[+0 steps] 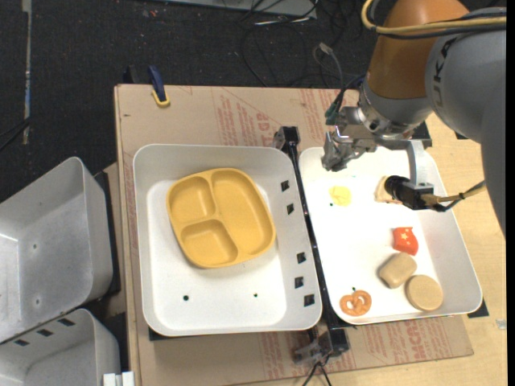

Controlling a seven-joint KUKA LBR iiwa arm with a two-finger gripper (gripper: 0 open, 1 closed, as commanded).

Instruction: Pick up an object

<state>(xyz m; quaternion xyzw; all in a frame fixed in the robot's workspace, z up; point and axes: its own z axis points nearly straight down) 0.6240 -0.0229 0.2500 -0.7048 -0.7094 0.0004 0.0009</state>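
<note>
Grey two-finger gripper [335,161] hovers w/ nothing seen between its fingers, open/closed state unclear, small flat yellow piece [341,195] lying just below them in right white bin [459,240]; pick not yet done.

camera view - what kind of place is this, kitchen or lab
Most likely a robotics lab, not a kitchen: two white bins sit on a plywood bench, cables trail over a dark floor, and the food items, such as the pretzel, look like toys.
</note>
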